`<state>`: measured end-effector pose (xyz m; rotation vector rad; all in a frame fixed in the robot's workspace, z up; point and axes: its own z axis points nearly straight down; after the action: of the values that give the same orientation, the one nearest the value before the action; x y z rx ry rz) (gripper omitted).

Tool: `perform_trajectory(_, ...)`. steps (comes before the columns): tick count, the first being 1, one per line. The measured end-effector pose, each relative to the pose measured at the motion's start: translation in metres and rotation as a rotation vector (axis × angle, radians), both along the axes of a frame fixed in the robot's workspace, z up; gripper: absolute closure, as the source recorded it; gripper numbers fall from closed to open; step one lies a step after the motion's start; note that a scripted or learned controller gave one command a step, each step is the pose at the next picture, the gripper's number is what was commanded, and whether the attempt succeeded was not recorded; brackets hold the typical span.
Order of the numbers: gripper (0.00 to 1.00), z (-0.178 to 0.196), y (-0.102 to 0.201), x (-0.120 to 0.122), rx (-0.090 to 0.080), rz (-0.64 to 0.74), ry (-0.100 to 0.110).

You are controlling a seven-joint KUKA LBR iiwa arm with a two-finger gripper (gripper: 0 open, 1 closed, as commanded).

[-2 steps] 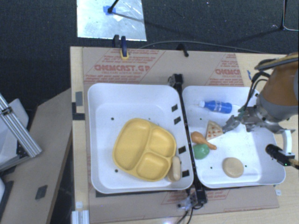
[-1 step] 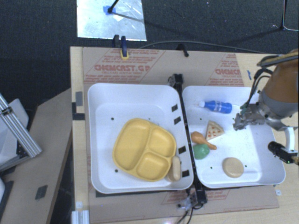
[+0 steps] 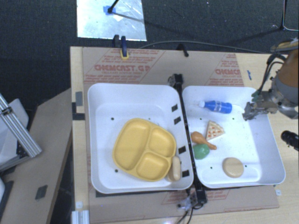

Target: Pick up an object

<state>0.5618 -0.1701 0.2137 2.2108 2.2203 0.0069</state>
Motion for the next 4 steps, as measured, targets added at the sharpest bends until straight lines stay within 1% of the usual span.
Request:
perform_trajectory(1,1.0,0.052,0.004,0.011,0.0,0.001,0.001)
perform_trajectory(2,1.0,0.088,0.004,0.012,0.001,0.001,0.003)
perform_trajectory(3,1.0,0.081,0.047,0.023,0.003,0.004,0.006)
perform_trajectory(4,1.0,0.078,0.1,0.021,0.004,0.005,0.007)
